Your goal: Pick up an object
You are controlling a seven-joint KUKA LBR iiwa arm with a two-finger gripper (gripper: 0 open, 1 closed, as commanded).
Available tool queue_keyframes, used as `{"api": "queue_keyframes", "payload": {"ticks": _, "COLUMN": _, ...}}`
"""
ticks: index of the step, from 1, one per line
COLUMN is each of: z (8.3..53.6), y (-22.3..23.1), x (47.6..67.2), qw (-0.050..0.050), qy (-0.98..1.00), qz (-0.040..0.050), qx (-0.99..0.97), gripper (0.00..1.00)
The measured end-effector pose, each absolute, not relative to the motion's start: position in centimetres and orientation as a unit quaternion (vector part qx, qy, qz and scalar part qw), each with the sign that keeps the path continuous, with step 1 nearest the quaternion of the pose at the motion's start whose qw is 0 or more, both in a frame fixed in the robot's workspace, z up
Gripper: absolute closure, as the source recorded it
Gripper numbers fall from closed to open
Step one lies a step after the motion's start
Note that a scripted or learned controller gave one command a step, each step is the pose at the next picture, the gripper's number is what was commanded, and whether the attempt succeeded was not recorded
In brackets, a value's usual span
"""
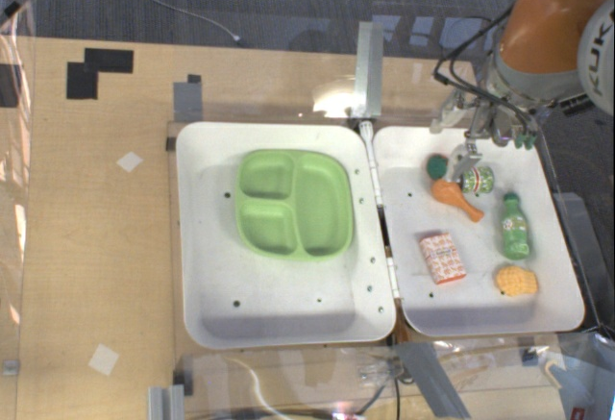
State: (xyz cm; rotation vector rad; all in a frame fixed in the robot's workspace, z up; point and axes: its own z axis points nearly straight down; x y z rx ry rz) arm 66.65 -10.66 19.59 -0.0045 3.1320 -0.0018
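Nothing is lifted yet, as I read it: the green-and-white ball [477, 181] sits on the right bin's [548, 312] floor, touching the orange carrot [455, 197], with the green bottle [513, 227] near. My gripper [470, 155] hangs just above the ball, wrist pointing down from the right. Whether the jaws are clenched or released, I cannot tell.

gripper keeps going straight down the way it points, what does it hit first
Most likely the small green and white can lying right under the gripper, with the orange carrot just beside it. Depth is hard to judge from this slanted view.
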Motion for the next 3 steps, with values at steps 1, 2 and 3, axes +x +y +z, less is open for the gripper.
{"api": "queue_keyframes", "payload": {"ticks": 1, "z": 9.9, "y": -10.0, "x": 65.7, "qw": 0.006, "qy": 0.967, "qz": -0.0015, "qx": -0.253, "gripper": 0.0}}
{"api": "queue_keyframes", "payload": {"ticks": 2, "z": 11.3, "y": -9.9, "x": 66.0, "qw": 0.012, "qy": 0.967, "qz": -0.003, "qx": -0.254, "gripper": 1.0}}
{"api": "queue_keyframes", "payload": {"ticks": 3, "z": 19.0, "y": -7.1, "x": 67.1, "qw": 0.007, "qy": 0.998, "qz": 0.0004, "qx": 0.056, "gripper": 1.0}}
